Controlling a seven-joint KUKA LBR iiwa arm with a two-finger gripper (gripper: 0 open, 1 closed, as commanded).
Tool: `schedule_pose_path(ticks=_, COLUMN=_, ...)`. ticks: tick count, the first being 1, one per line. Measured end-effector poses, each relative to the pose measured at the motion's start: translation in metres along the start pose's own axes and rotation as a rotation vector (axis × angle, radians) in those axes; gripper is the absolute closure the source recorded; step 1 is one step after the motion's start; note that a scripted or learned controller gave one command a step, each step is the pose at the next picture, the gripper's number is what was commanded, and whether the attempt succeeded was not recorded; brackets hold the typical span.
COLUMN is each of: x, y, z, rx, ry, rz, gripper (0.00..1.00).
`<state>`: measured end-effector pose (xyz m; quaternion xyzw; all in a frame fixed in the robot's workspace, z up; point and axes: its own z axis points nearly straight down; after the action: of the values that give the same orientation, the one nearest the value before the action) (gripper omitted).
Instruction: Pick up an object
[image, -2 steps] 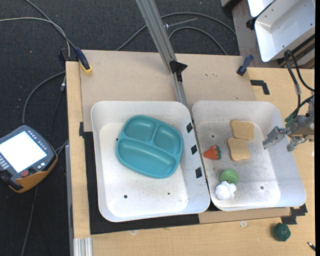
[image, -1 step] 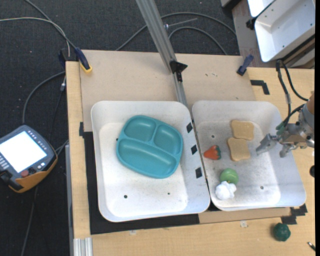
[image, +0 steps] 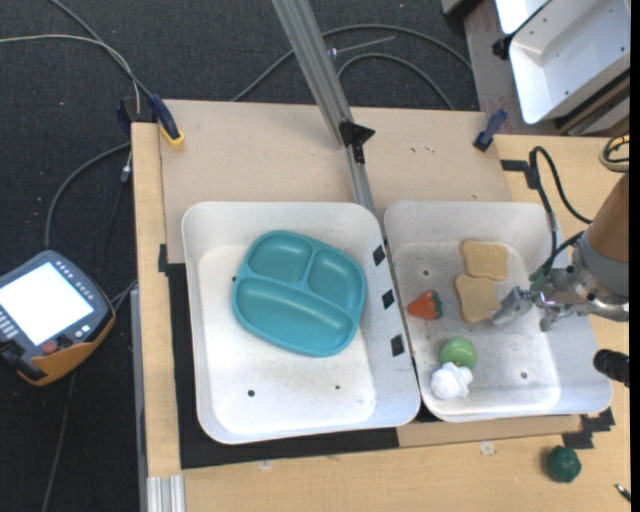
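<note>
The gripper (image: 520, 303) sits low in the right bin (image: 500, 395), touching or just beside the lower tan slice (image: 476, 297); whether it is clenched or released I cannot tell. That slice stands with its long axis running up-down, just below a second slice (image: 485, 259). A strawberry (image: 425, 306) lies left of it, green end pointing left. A green ball (image: 459, 351) and white lump (image: 451, 381) lie nearer. The teal plate (image: 299, 292) fills the left bin (image: 230, 400). No writing is legible.
</note>
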<state>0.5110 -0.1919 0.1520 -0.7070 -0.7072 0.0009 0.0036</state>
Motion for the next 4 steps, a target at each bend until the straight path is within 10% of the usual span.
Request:
schedule_pose_path(ticks=1, x=-0.006, y=0.003, z=0.045, rx=-0.001, ry=-0.001, rz=0.001, gripper=0.00)
schedule_pose_path(ticks=2, x=-0.006, y=0.004, z=0.031, rx=-0.007, ry=-0.003, rz=0.000, gripper=1.00)
schedule_pose_path(ticks=4, x=-0.011, y=0.007, z=-0.060, rx=-0.013, ry=-0.006, rz=-0.001, gripper=1.00)
